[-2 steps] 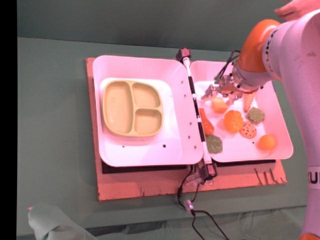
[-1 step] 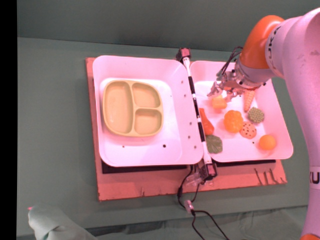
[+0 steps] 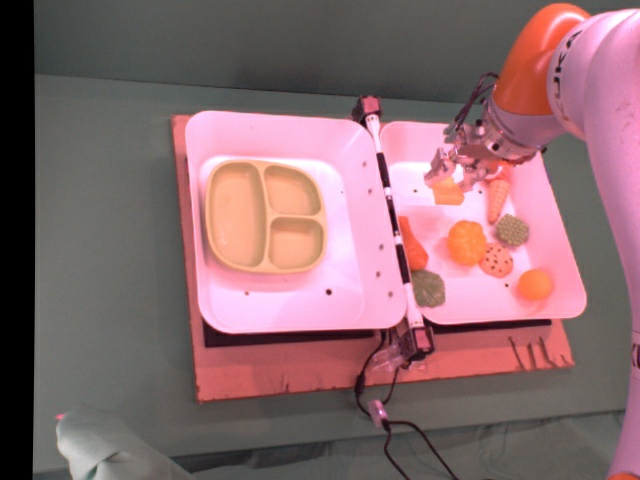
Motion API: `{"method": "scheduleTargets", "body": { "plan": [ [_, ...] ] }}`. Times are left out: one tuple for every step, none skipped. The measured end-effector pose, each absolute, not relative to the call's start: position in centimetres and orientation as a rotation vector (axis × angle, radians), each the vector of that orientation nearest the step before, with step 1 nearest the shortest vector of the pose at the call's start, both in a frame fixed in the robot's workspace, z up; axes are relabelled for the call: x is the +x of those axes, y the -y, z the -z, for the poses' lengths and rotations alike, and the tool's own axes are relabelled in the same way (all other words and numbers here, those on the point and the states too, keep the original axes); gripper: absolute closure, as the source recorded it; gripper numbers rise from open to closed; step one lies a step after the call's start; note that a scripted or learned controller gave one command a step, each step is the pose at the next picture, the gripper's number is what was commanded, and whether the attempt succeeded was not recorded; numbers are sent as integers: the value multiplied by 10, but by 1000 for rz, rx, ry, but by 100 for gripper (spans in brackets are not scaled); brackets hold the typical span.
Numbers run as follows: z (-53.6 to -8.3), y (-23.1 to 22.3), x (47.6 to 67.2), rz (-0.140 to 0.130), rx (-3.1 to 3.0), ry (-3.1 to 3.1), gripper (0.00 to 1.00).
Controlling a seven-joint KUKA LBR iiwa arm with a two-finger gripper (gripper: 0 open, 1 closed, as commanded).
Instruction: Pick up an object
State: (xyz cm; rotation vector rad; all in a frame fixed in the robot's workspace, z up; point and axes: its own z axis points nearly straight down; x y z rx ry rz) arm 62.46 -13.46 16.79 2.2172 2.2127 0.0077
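Observation:
My gripper [image 3: 449, 176] hangs over the back of the right bin [image 3: 565, 268], reaching in from the right. A small yellow block [image 3: 448, 193] sits between its fingertips, and the fingers are shut on it. Other toy foods lie in the same bin. An orange cone-shaped carrot [image 3: 497, 200] is just right of the gripper. An orange bumpy fruit [image 3: 466, 241], a green round piece [image 3: 512, 230] and a brown cookie [image 3: 495, 260] lie in front of it. An orange ball [image 3: 535, 284] rests near the front right corner.
A red-orange piece [image 3: 413, 246] and a green leafy piece [image 3: 429, 288] lie along the right bin's left wall. The left bin [image 3: 230, 133] holds a yellow-green compartment tray [image 3: 265, 215]. A rod [image 3: 392, 218] with cables runs between the bins.

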Motion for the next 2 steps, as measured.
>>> {"method": "scheduleTargets", "body": {
  "plan": [
    [-218,131,634,-9,2216,-2212,100],
    [-277,142,640,-9,2217,-2210,100]
  ]
}}
